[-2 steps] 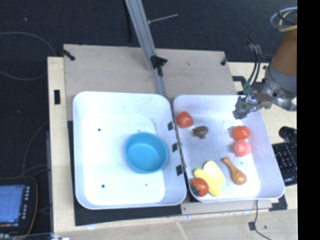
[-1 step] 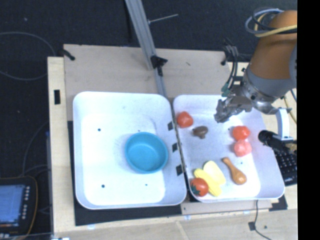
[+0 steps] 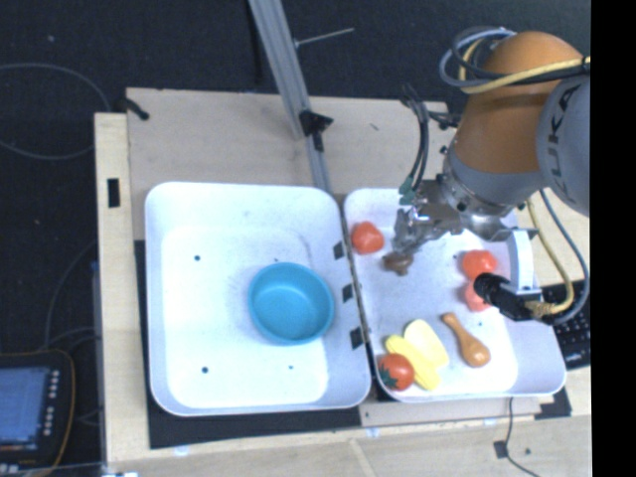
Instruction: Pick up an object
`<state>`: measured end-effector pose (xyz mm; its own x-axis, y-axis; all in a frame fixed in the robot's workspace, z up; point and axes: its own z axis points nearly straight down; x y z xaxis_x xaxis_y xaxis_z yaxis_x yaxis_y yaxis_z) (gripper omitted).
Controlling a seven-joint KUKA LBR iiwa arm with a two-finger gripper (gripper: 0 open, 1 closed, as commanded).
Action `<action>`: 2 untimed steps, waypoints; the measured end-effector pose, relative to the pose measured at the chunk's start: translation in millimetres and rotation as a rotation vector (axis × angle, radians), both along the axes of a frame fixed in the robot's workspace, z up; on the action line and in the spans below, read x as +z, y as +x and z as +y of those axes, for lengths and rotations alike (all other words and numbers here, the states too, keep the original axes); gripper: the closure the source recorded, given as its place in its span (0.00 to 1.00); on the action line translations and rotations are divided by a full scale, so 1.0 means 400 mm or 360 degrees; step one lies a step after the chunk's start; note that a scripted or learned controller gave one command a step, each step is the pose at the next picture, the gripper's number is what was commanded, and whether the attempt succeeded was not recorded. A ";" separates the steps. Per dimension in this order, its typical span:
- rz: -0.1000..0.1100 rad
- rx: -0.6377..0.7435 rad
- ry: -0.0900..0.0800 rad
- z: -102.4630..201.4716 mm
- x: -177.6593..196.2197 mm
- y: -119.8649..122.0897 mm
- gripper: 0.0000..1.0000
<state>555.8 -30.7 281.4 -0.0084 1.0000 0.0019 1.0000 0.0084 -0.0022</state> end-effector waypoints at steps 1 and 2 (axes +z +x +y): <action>0.0005 0.0002 0.0001 0.149 -0.007 -0.017 1.00; -0.0004 0.0001 -0.0001 0.269 -0.013 -0.014 1.00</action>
